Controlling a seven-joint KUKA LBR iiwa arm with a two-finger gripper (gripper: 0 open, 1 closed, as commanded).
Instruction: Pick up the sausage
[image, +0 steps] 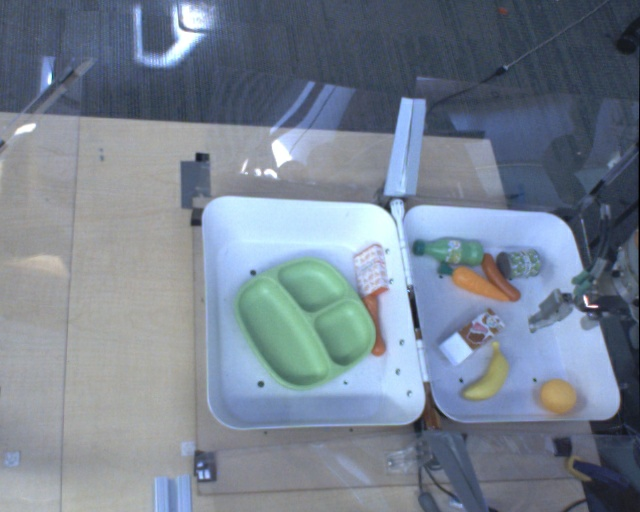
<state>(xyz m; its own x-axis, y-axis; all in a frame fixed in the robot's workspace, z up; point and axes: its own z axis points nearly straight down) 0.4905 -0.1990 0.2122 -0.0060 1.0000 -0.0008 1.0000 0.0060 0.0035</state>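
wooden bench, two white bins (230, 400) | jaws (552, 312) over right bin, grip state unclear | sausage (375, 320) beside green plate (300, 322)

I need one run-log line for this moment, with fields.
task: pick up sausage | sausage: left bin, beside green divided plate, untouched | hand: over right bin, near right wall | grasp: not yet done

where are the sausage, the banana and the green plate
sausage (376, 322), camera view, middle of its length, beside the plate's right edge
banana (488, 374), camera view, middle of its curve
green plate (300, 322), camera view, rib between compartments
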